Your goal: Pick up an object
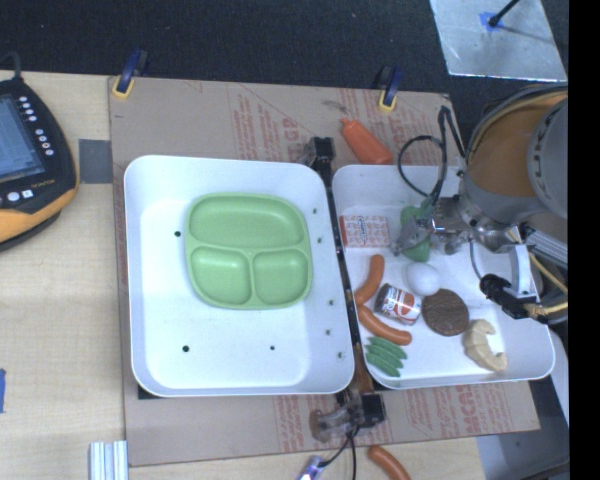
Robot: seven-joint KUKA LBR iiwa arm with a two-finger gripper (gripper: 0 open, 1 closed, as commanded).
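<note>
Nothing picked yet: gripper point(420, 236) hangs low just above the egg point(422, 276), grip state unreadable; grasp and lift remain.

Surroundings, as seen over my bench: light wooden benchtop point(50, 328); brown cardboard sheet point(240, 118) laid on it, held by two blue-yellow clamps point(130, 71) at 12 o'clock. Dark carpeted floor point(230, 13) beyond. Grey floor panel point(495, 23) at 1 o'clock. Orange-edged control pendant point(20, 168) at 9 o'clock.

The grey arm with its orange band reaches in over the right bin point(540, 363), its gripper point(420, 240) low above it.
</note>
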